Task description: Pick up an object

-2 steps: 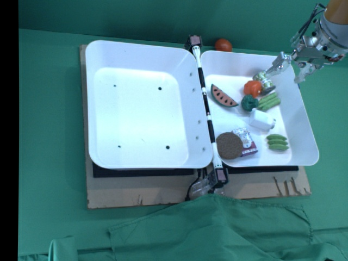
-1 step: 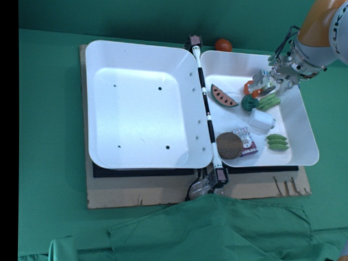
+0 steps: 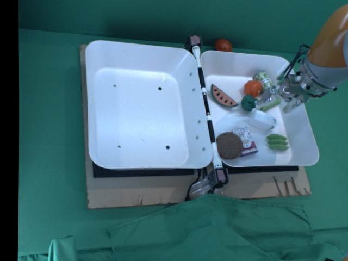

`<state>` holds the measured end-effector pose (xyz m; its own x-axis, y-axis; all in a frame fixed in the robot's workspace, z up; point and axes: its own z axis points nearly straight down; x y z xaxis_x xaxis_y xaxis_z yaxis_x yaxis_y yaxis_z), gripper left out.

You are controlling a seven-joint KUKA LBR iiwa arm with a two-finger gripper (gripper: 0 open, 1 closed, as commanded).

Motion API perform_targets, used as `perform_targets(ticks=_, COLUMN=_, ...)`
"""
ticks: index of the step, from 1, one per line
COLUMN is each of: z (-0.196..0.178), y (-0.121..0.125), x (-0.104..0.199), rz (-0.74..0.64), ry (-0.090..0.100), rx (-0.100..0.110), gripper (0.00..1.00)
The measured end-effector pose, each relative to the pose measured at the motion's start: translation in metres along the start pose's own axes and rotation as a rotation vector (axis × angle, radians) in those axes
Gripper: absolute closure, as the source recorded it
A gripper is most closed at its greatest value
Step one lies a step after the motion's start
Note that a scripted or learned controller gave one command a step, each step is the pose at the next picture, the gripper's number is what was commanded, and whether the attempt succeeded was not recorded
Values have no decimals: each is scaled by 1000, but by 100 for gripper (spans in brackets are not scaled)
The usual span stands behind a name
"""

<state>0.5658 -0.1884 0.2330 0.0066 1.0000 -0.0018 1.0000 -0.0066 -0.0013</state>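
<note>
The arm comes in from the right, its upper part cut off by the frame edge. The gripper (image 3: 274,98) hangs low over the right bin (image 3: 304,145), near a small green piece (image 3: 248,103) and a white block (image 3: 261,119). Its metal parts blend together, so I cannot tell how the jaws stand. Nothing is seen held. A watermelon slice (image 3: 223,96) lies apart.
</note>
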Motion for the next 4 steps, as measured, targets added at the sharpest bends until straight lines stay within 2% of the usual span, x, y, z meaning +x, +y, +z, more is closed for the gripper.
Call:
perform_targets(ticks=1, z=14, y=60, x=2, rz=-6, ry=-2, rx=-9, gripper=0)
perform_targets(ticks=2, z=41, y=66, x=16, rz=-5, ry=-10, rx=-19, gripper=0)
perform_targets(ticks=3, z=22, y=26, x=54, rz=-5, ry=1, rx=-4, gripper=0)
perform_targets(ticks=4, z=8, y=118, x=44, rz=-7, ry=-2, rx=-14, gripper=0)
